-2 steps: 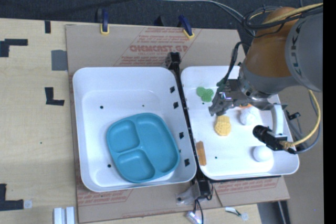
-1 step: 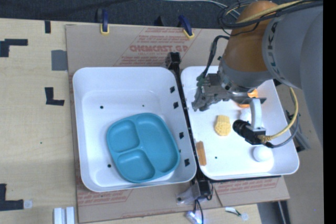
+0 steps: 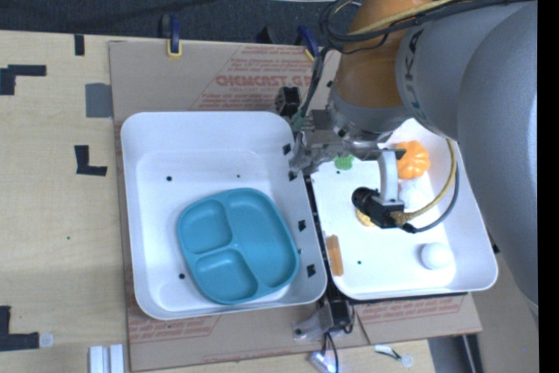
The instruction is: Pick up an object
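Note:
My gripper [image 3: 303,155] hangs over the wall between the two bins, at the far left corner of the right bin [image 3: 472,275]. A small green object [image 3: 343,161] lies just right of it, partly hidden by the wrist. An orange pumpkin-shaped object [image 3: 413,160] sits further right, half covered by the arm. Near the front right of that bin rests a white ball [image 3: 434,256]. A thin orange stick [image 3: 334,253] lies along its left wall. In the left bin [image 3: 148,144] lies a blue divided plate [image 3: 236,245].
The big grey arm covers the right bin's far and right side. Cardboard lies under both bins on the wooden bench. A metal clamp [image 3: 319,329] sits at the front edge between the bins.

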{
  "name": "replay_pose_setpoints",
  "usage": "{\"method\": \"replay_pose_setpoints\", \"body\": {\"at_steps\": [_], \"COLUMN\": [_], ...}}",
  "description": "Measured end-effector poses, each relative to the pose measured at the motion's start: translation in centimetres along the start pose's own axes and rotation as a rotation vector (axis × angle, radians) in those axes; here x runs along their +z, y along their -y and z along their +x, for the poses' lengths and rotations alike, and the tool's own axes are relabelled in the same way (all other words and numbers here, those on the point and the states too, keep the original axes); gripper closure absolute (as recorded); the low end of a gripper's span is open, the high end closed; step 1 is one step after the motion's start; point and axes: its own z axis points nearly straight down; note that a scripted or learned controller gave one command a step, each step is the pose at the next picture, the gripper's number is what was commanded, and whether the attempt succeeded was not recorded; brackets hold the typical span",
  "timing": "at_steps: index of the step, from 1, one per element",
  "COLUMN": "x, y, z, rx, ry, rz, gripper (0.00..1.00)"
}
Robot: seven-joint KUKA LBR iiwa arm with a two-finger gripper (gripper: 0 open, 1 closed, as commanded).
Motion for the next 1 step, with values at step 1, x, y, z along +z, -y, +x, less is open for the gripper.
{"method": "replay_pose_setpoints", "body": {"at_steps": [1], "x": [1.08], "y": [-3.11], "z": [4.65], "rx": [0.001], "ry": [0.002], "rz": [0.001], "gripper": [1.0]}}
